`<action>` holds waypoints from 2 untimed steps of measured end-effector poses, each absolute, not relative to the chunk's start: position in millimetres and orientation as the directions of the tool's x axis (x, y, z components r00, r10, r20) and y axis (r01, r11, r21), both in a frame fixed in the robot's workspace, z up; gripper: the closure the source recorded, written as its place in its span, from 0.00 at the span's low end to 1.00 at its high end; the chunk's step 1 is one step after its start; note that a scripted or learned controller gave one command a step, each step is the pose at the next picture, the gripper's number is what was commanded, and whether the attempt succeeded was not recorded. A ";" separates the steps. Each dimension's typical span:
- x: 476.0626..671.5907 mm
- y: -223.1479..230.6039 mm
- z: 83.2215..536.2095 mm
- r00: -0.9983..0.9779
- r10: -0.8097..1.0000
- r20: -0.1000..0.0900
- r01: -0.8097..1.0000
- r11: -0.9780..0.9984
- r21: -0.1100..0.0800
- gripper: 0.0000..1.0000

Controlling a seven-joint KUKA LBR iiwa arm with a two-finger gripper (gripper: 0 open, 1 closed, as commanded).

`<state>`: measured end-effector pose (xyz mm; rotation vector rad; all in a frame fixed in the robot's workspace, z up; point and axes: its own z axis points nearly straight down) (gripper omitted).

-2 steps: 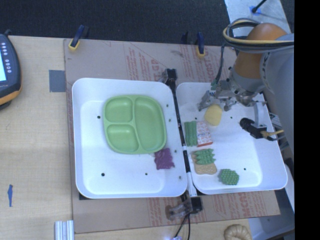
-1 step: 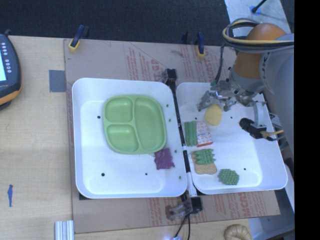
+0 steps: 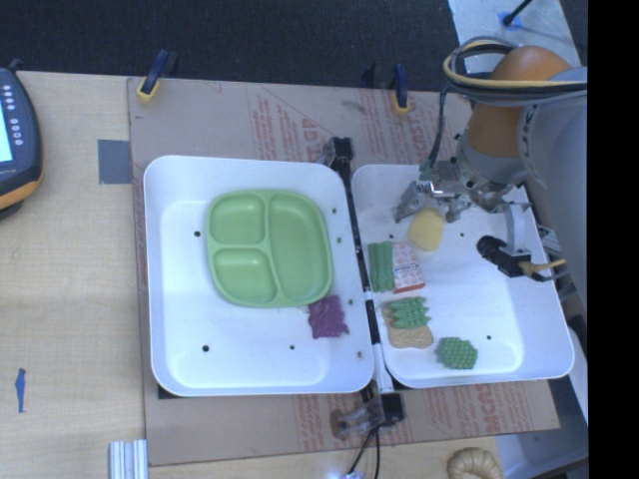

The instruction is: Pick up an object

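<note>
My gripper (image 3: 426, 204) hangs over the back of the right bin (image 3: 539, 352), its two fingers spread apart, so it is open. A pale yellow rounded object (image 3: 427, 231) lies just in front of the fingertips, not clasped between them. Further forward in that bin are a green strip (image 3: 380, 265), a white and red packet (image 3: 405, 265), a green leafy piece on a tan slice (image 3: 408, 323) and a green bumpy round piece (image 3: 456, 352). The left bin (image 3: 175, 347) holds a green divided plate (image 3: 270, 247) and a purple piece (image 3: 326, 318).
The grey arm with its orange band (image 3: 519, 98) fills the upper right above the bin. A black fitting (image 3: 502, 253) sits at the right bin's right side. A control pendant (image 3: 15, 138) lies at the bench's far left. Clamps (image 3: 399, 88) hold the board's rear edge.
</note>
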<state>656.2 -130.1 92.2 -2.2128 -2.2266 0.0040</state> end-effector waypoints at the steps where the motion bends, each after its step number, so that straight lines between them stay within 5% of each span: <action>1: 656.5 -131.2 103.1 -0.008 1.000 -0.001 1.000 0.008 -0.004 1.00; 2: 656.4 -131.1 102.7 -0.008 1.000 -0.001 1.000 0.008 -0.005 0.00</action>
